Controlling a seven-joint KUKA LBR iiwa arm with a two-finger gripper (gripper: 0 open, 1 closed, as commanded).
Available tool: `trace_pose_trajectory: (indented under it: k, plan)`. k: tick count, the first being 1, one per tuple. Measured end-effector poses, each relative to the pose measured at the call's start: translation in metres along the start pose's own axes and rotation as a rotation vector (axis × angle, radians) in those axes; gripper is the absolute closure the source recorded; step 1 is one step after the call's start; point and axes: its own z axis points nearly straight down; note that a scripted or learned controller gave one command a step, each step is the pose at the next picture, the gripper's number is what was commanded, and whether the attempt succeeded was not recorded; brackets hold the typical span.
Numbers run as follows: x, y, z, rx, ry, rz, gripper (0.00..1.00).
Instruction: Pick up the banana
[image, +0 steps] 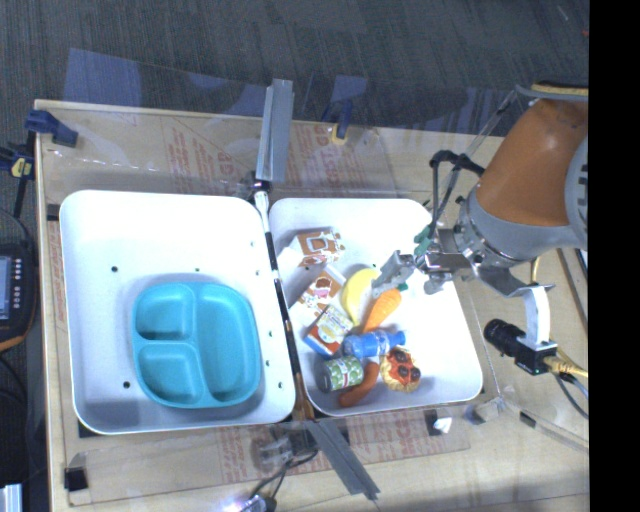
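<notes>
Nearest the camera in the right bin (455, 385) lie a sausage (362, 386), a green can (342, 373), a red-and-yellow toy (401, 371) and a blue bottle (372, 343), while the left bin (90, 300) holds a blue tray (197, 343). Further in, the banana (357, 291) lies mid-bin, touching the carrot (382, 308) on its right, with small cartons (320, 290) on its left and behind it. The gripper (398, 272) hangs just right of the banana above the carrot's top, holding nothing; whether it is wide or narrow cannot be told.
</notes>
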Motion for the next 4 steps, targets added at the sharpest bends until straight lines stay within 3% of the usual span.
trace_pose_trajectory:
  k: [1, 2, 3, 4]
  plan:
    - [0.005, 0.051, 0.121, 0.003, 0.000, -0.056, 0.00]
    - [-0.005, 0.083, 0.169, -0.032, -0.004, -0.160, 0.00]
    - [-0.005, 0.085, 0.157, -0.040, -0.009, -0.166, 1.00]
    - [-0.005, 0.085, 0.157, -0.040, -0.009, -0.166, 0.00]
